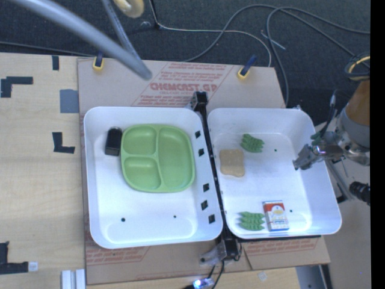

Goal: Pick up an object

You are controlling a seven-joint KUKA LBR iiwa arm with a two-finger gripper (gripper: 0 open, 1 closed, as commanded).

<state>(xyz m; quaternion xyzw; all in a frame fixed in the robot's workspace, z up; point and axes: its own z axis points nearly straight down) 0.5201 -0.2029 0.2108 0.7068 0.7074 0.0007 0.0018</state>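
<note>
Nearest us, the small red-and-white box (275,215) and a green toy (252,220) lie just beside each other in the right bin (313,179). We favour the tan block (232,162), apart from the farther green piece (252,142). The claw (304,160) hangs at the bin's right rim; we cannot tell whether it is spread.

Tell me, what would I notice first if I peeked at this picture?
The big green plate with three sections jumps out, lying in the left bin next to a small black block. In the right bin sit a tan sponge-like piece, two green toys and a little red-and-white box, with the robot's hand at that bin's right edge.
</note>
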